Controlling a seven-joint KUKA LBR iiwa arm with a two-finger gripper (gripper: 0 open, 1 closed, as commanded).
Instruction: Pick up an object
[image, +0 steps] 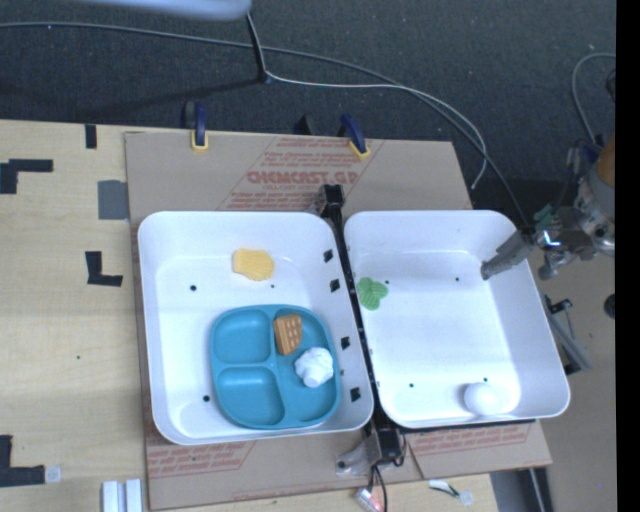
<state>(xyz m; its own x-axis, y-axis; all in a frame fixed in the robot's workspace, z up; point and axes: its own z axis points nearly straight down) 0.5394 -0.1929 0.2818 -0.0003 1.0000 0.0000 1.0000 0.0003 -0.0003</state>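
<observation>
So the end effector (520, 255) sits over the right edge of the right bin (440, 385). Two fingers are splayed apart, one dark finger (500, 262) pointing down-left over the bin's rim, nothing between them as far as I can see.

Both bins are shallow glossy white plastic with rounded corners, side by side on a cardboard sheet (290, 175) on the wooden worktop (60, 330).

The right bin has a small bumpy green object (372, 293) near its left wall and a round white ball (487, 397) in the near right corner.

The left bin (165, 300) holds a yellow lumpy piece (253, 264) and a blue divided tray (250, 375), with a tan waffle-like piece (288, 333) and a crumpled white lump (314, 367) on it.
</observation>
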